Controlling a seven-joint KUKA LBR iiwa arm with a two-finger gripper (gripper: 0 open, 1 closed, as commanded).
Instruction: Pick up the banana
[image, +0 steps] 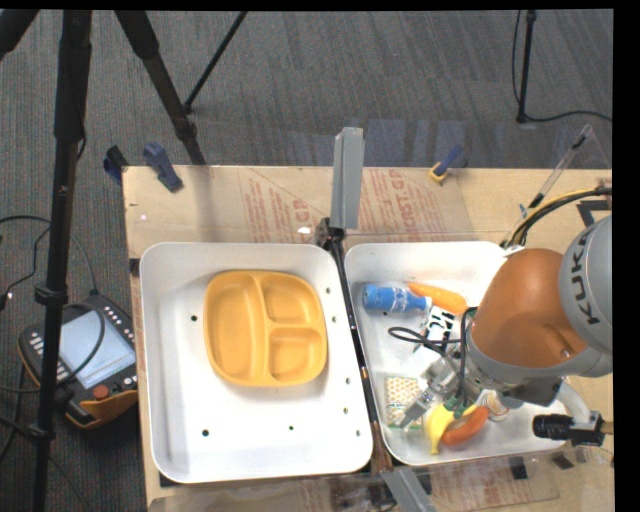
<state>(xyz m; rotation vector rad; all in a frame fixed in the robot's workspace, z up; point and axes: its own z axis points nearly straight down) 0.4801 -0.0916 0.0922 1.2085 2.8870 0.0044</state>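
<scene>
End effector (436, 396) low over banana (437, 429) in right bin (385, 420)

Yellow banana (437, 428), orange carrot (438, 295), blue bottle (392, 298), yellow plate (266, 328)

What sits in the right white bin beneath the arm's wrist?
The gripper is low over a yellow banana beside an orange carrot-shaped piece. The orange-banded wrist covers the right white bin beneath it.
</scene>
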